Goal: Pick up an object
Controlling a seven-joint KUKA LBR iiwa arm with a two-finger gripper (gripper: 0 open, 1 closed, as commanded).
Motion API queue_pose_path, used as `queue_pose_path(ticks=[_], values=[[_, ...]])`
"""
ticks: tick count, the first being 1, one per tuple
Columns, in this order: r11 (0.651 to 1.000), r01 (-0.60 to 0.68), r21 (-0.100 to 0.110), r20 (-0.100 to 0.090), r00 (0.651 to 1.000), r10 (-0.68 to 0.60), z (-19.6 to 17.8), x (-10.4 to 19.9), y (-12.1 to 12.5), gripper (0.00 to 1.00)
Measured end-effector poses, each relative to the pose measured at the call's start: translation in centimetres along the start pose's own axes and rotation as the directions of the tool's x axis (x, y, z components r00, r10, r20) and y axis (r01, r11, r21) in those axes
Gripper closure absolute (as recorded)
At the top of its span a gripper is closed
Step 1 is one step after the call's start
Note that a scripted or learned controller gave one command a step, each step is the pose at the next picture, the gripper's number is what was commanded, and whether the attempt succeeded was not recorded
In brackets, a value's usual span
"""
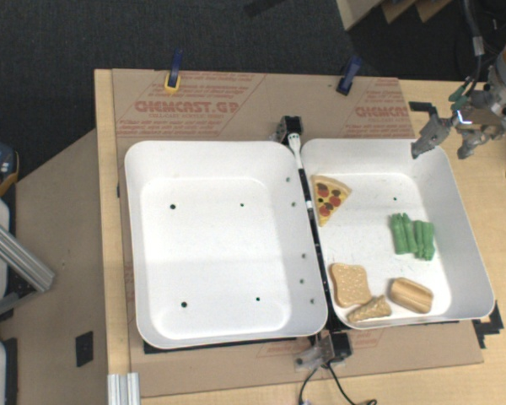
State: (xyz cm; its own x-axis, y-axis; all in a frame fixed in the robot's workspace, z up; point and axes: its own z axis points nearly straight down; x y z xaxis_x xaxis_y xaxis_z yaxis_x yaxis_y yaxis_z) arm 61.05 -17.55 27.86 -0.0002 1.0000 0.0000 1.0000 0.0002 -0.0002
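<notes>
Objects in right bin (pixel 455 184): one pizza slice (pixel 329 197), beans (pixel 412 235), three breads; hand (pixel 447 144) spread.

Dark carpet (pixel 110 15) covers the floor behind the worktop (pixel 118 251). A brown board (pixel 236 99) lies clamped on top.

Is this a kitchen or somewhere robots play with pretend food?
Probably a robot test bench, not a kitchen. Two white bins sit clamped on a board, the pizza slice and bread slice look like toys, and a gripper hangs over the right bin's corner.
</notes>
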Motion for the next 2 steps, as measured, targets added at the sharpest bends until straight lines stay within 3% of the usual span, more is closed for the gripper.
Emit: queue_pose_path(ticks=[1,2], values=[[1.000,-0.006,0.009,-0.001,1.000,0.006,9.8,-4.8,-3.8,0.00],[1.000,0.007,-0.009,0.002,1.000,-0.007,6.6,-0.3,4.3,0.00]])
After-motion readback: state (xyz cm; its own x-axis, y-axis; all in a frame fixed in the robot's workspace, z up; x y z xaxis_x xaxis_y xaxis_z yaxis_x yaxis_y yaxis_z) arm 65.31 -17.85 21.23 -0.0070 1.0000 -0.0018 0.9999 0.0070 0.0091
